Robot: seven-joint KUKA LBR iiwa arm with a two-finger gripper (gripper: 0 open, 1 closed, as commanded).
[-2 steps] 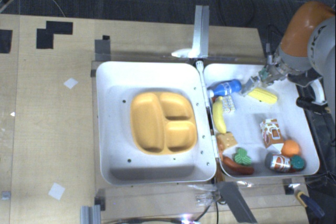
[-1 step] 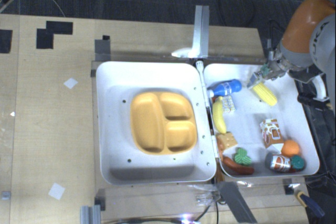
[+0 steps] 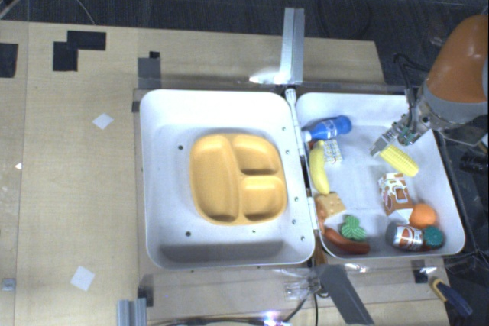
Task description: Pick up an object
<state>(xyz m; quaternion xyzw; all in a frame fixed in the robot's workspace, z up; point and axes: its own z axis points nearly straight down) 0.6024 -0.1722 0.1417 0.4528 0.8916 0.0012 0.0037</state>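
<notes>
Presently the tool (image 3: 399,132) hovers in the right white bin (image 3: 451,187), just above the yellow plastic corn cob (image 3: 399,159); whether it is open cannot be told. The cob looks light, rigid and ribbed, best taken across its middle. Counted: one cob, one yellow banana (image 3: 318,172), one blue bottle (image 3: 328,127), two bins.

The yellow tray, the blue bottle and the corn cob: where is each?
yellow tray (image 3: 235,178): camera view, on its large left compartment.
blue bottle (image 3: 330,127): camera view, on the middle of its body.
corn cob (image 3: 399,159): camera view, on the middle of its kernels.
</notes>
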